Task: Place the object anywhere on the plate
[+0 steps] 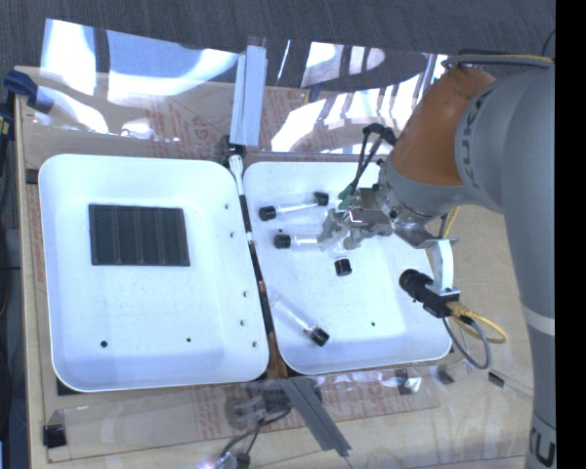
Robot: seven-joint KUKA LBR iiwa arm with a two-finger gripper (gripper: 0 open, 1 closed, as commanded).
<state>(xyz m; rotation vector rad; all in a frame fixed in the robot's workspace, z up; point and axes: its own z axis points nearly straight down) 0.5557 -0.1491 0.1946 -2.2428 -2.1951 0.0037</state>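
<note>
right bin (pixel 425 345), near edge: one clear tube with black cap (pixel 304 325), lying flat; further in, a small black cap (pixel 343 267), then two more capped tubes (pixel 295 205) side by side. gripper (pixel 340 225) stood low among these, finger state could not be told. dark plate (pixel 139 234) lay in the left bin (pixel 68 345), well apart; risk judged: crowded tubes might get nudged or roll, spoiling the grasp.
</note>
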